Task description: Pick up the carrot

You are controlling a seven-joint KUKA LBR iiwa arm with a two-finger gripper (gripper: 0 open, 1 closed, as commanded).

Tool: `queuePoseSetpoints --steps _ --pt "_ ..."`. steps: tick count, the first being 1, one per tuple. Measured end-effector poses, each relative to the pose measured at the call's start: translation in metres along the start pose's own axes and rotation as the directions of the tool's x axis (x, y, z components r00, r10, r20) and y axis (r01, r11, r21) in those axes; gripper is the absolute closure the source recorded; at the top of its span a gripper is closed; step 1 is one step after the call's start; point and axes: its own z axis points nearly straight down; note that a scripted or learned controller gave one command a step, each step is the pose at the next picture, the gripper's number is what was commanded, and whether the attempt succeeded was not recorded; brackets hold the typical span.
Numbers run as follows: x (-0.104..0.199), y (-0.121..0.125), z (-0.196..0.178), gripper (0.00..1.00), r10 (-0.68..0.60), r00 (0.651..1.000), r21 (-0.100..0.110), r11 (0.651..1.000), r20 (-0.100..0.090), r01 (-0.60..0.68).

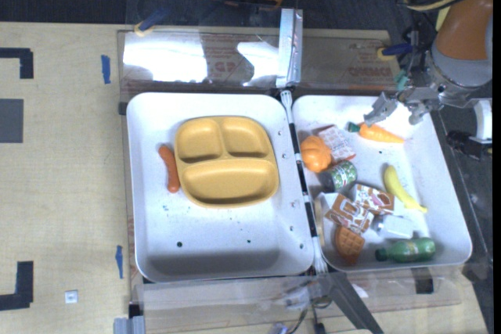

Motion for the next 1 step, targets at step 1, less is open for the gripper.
queuePoseSetpoints --steps 1 --pt "-0.0261 0.0096 0.0946 0.00 0.255 0.967 0.005 0.967 -0.002 -0.255"
